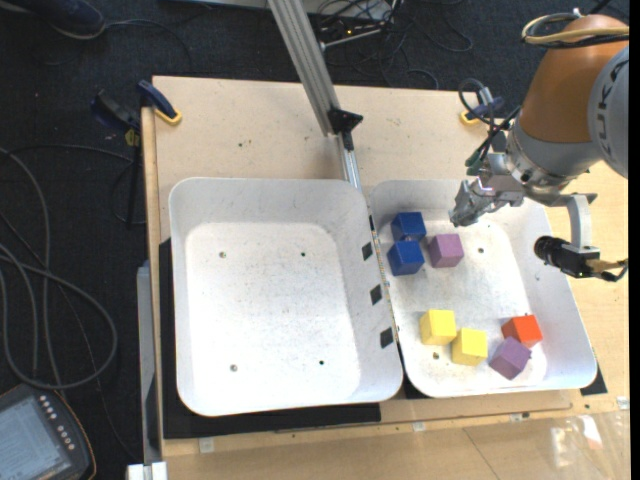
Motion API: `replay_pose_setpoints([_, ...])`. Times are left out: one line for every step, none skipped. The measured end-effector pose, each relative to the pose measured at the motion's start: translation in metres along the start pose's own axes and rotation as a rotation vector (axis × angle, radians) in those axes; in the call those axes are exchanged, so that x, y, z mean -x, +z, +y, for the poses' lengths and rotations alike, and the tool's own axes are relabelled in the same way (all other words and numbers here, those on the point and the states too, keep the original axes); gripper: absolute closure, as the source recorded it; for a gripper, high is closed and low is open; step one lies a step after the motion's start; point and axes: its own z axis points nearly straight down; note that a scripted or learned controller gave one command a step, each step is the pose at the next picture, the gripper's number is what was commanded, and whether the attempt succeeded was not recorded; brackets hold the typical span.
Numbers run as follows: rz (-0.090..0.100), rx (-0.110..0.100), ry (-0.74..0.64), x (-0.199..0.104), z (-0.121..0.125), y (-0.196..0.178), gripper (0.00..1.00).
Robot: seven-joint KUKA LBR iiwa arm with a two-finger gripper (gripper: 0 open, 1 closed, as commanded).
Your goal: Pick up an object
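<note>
In the right bin, the hand hangs just above-right of the purple block; grip state unclear, can't tell; blue blocks sit further left.

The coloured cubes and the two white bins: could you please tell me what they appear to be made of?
The coloured cubes look like painted wood or solid plastic: flat, even colour, crisp edges, little shine, though the view cannot settle which. The white bins look like thin moulded plastic, with rounded corners, a smooth rolled rim, and a speckled, scuffed matte floor.
</note>
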Motion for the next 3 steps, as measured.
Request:
replay_pose_setpoints([0.000,0.003,-0.002,-0.052,0.004,-0.010,1.00])
replay_pose_setpoints([0.000,0.002,-0.001,-0.101,-0.002,-0.018,1.00])
replay_pose_setpoints([0.000,0.002,-0.001,-0.156,0.003,-0.016,1.00])
